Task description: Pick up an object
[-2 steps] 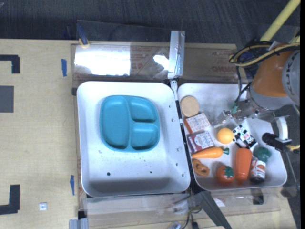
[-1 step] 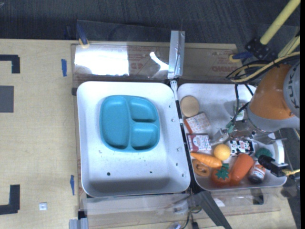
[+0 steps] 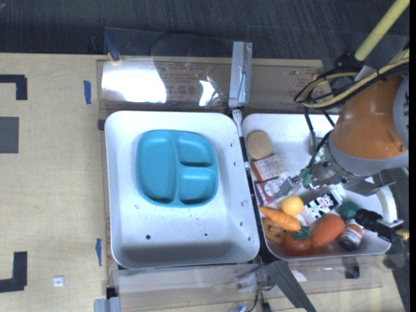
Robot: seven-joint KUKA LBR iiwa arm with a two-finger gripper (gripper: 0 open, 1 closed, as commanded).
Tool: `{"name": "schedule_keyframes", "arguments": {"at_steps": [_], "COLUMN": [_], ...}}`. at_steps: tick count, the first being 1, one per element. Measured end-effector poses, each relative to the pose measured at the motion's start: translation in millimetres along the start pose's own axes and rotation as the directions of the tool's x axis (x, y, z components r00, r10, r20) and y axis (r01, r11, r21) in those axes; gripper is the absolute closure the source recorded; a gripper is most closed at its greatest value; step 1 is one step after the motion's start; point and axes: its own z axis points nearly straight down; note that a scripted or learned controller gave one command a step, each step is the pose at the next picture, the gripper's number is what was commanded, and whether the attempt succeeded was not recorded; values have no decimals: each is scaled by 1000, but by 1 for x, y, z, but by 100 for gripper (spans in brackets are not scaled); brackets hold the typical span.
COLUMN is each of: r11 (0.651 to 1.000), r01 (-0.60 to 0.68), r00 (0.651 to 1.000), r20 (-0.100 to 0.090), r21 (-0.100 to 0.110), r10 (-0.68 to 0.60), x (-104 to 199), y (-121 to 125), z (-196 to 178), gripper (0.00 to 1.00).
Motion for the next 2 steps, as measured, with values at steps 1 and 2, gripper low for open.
{"name": "schedule_keyframes", "arguments": {"at_steps": [1,2], "r11": [997,997], "r01": [-78,-80], "r00": [997,997], "r20": [3,5], "r21": [-1,-6], "r10": [78,80], "x": [-65,-65], "y": [-17,-15], "z": [99,88], "gripper": [0,100]}}
